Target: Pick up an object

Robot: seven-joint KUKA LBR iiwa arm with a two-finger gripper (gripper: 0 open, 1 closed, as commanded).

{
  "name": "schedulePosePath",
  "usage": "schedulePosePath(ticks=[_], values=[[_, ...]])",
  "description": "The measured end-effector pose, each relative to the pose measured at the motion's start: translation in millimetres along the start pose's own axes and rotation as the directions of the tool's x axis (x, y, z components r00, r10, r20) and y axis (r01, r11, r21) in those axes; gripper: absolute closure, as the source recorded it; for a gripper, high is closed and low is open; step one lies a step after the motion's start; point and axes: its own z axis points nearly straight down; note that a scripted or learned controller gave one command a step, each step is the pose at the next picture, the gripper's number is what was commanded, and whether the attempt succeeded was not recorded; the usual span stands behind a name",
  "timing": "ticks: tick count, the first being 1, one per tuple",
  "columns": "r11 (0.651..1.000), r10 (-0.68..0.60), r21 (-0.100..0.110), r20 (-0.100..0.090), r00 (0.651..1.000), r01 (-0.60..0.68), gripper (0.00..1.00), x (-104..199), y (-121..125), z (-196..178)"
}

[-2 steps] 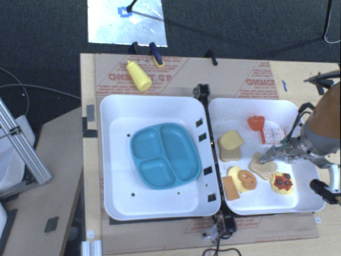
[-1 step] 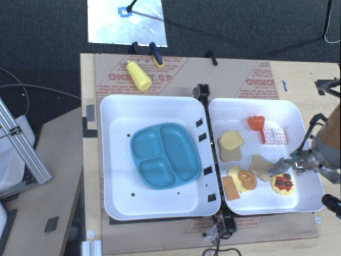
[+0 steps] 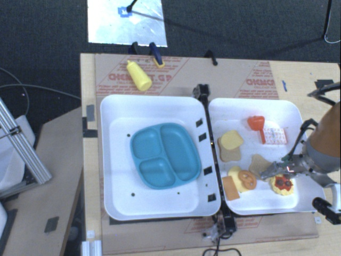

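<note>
Over the right white bin (image 3: 298, 111), the gripper (image 3: 274, 169) hangs low near that bin's front right part, on the grey arm (image 3: 325, 148) that comes in from the right edge. Its dark fingers point left, toward the bin's middle, and their tips lie at the right edge of a tan slice (image 3: 259, 164); whether they are spread or pressed together I cannot tell, and nothing can be made out between them.

Taking the right bin as the landmark: a small yellow round piece with red topping (image 3: 282, 185) lies just in front of the gripper, near the bin's front right corner. Left of it sits a pretzel-shaped piece (image 3: 246, 179) on a yellow slice, and an orange flat piece (image 3: 230, 188) lies by the bin's front left corner. A yellow and tan bread-like piece (image 3: 230, 145) rests at the bin's left side, about midway back. Toward the back of the bin stand an orange-red cup-like toy (image 3: 256, 124) and, touching it on the right, a white packet with red print (image 3: 275, 135).

Beside the right bin, on its left, the left white bin (image 3: 114, 116) carries a blue divided plate (image 3: 165, 154). Behind that, on the cardboard, lies a yellow bottle (image 3: 139, 76).
</note>
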Motion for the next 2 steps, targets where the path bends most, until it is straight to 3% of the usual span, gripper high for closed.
schedulePosePath(ticks=[1,2], values=[[1.0,-0.009,-0.002,0.0,1.0,0.009,0.0,33.3,59.0,-17.7],[1.0,-0.001,-0.015,0.012,1.0,0.001,0.0,58.5,31.3,-2.6]])
